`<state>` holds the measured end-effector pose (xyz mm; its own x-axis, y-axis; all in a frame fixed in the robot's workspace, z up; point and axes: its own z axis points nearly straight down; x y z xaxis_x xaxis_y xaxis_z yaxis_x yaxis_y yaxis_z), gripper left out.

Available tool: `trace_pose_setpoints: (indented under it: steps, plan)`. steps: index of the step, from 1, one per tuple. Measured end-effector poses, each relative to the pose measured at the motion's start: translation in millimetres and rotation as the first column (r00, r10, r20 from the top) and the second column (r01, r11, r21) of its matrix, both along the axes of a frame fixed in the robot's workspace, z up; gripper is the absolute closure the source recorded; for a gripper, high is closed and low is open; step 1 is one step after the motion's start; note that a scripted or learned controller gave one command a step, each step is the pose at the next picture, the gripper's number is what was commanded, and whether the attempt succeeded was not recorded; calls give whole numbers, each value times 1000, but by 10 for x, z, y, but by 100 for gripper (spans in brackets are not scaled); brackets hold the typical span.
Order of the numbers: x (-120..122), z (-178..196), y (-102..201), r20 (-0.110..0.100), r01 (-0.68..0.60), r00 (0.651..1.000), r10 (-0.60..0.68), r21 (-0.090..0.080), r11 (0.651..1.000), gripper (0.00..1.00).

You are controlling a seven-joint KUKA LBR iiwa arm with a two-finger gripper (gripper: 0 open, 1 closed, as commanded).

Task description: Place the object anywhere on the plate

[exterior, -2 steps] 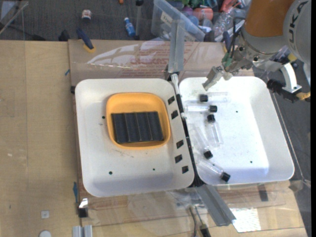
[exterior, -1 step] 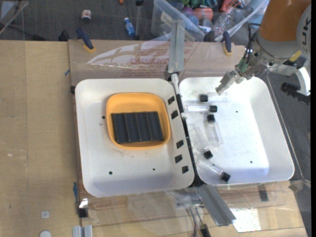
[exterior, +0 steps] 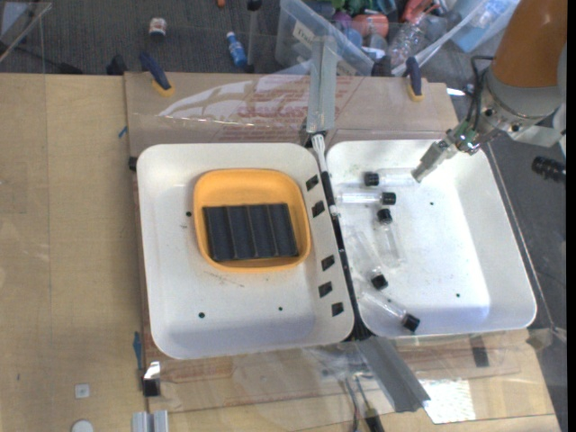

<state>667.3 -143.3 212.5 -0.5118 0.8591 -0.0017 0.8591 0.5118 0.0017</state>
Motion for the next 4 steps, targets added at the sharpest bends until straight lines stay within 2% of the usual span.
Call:
trace_pose_setpoints:
  steps: [1, 2, 4]
  plan:
    - [7, 120, -226, 6, -3, 1000, 3, -2, 1000, 0]
    - [16, 199, -180, 7, -127, 992, 127, -3, 992, 0]
    - [-55, 258, -170, 2, -330, 944, 330, -2, 944, 0]
